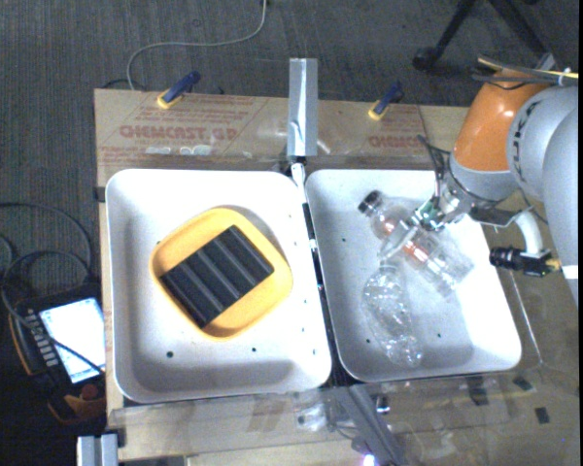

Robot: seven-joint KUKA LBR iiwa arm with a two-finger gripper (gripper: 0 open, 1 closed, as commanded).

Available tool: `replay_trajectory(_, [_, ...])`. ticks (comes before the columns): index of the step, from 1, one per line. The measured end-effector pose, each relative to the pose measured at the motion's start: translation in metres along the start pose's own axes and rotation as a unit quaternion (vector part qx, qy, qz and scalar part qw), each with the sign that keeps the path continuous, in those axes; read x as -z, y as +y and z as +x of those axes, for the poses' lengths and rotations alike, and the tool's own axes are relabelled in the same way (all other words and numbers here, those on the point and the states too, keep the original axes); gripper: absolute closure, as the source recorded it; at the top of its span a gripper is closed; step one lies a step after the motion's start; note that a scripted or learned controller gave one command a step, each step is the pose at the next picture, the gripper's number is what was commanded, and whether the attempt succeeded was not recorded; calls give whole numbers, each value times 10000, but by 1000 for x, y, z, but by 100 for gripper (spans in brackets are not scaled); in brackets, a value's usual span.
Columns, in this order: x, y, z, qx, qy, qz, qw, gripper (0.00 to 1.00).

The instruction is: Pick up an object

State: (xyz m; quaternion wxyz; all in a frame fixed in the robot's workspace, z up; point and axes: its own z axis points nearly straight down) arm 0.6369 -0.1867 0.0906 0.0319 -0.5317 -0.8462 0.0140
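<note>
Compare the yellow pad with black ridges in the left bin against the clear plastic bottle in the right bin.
The yellow pad with black ridges is opaque and brightly coloured; the clear plastic bottle is see-through and hard to make out against the white. The pad is broad and squarish, the bottle slim with a small dark cap. The pad lies alone in the left bin; the bottle lies under the gripper, beside crumpled clear plastic. Both lie slanted in their bins.

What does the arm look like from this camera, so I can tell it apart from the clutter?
The arm is smooth, rounded and light grey, with a glossy orange band above the wrist. Below it sits a small metallic gripper with dark parts. A white tube curves down its side, and a black cylindrical fitting juts out there.
</note>
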Motion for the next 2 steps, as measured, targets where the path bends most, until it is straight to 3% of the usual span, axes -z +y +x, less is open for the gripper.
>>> replay_trajectory(1, [9,-2,1,9,24,45,10000,100])
replay_trajectory(2, [69,-94,5,450,-210,-275,9984,100])
